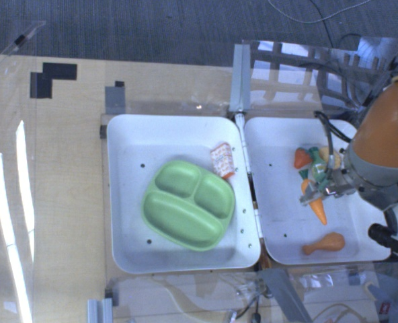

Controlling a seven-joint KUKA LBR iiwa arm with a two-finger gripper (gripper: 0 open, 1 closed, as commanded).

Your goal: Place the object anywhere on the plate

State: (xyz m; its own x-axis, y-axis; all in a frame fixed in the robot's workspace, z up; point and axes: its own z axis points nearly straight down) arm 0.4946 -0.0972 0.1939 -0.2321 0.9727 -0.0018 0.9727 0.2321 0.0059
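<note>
A green divided plate [189,204] lies in the left white bin [128,247]. Beside its upper right rim rests a small white and red packet [222,159]. In the right bin [280,247], my gripper [316,192] hangs low over a cluster of toy foods near the bin's right side. An orange carrot [319,212] pokes out just below the gripper. An orange piece [302,158] and a green piece [316,156] sit just above it. The arm's wrist hides part of this cluster.
A tan toy drumstick [325,244] lies near the right bin's front edge. A raised divider [247,173] separates the two bins. Metal framing [300,66] stands behind the right bin. The arm's orange and grey body [387,140] covers the right bin's right side.
</note>
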